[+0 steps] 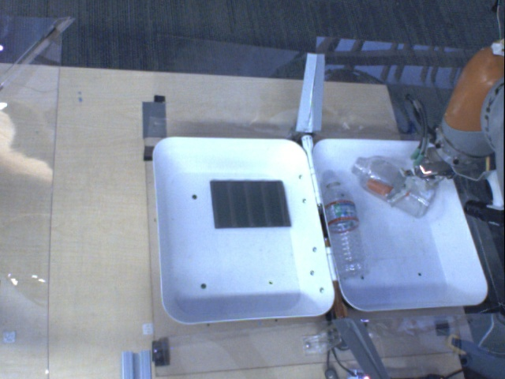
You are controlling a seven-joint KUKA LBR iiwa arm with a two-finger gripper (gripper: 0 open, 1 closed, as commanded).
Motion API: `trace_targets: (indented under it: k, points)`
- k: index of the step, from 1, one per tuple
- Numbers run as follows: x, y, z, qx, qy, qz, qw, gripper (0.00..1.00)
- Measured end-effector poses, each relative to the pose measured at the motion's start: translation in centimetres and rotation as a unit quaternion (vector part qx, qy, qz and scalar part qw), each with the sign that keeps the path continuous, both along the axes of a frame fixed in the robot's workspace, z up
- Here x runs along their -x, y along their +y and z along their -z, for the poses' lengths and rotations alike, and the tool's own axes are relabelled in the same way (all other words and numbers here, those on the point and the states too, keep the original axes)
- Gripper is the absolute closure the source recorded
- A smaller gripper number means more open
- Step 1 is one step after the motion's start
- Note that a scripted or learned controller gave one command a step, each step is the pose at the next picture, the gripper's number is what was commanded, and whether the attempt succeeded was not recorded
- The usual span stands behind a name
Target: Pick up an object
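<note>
In the right bin [430,271] a clear plastic bottle [344,229] with a colourful label lies along the left wall, cap toward the back. Near the back of that bin lies a crumpled clear plastic container [382,181] with something orange inside it. Its right end [414,200] reaches under my gripper [424,170]. The gripper hangs low over the bin's back right part, right at that clear container. Its tips are lost against the see-through plastic. The arm's orange band [473,93] rises above it at the right edge.
The left bin [170,235] holds a flat dark grey ribbed rectangle [250,204] near its middle. A metal strut [310,93] stands behind the gap between the bins. A black bracket [155,121] sits at the left bin's back corner. Cables lie along the right side.
</note>
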State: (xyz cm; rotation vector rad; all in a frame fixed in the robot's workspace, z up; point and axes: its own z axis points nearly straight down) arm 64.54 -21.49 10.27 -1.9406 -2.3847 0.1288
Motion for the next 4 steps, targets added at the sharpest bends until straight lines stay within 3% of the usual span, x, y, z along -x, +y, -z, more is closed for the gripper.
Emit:
trace_targets:
  k: [1, 2, 3, 4]
  points:
    - [0.4, 0.1, 0.0, 0.0003, -0.011, -0.004, 0.9999, 0.00]
    - [-0.7, 2.5, -1.3, -0.0136, -0.019, -0.075, 0.9969, 0.00]
    - [-0.8, 1.2, -0.8, -0.0215, -0.035, -0.060, 0.9974, 0.00]
    - [-1.5, 2.2, -0.6, -0.0055, -0.030, -0.109, 0.9936, 0.00]
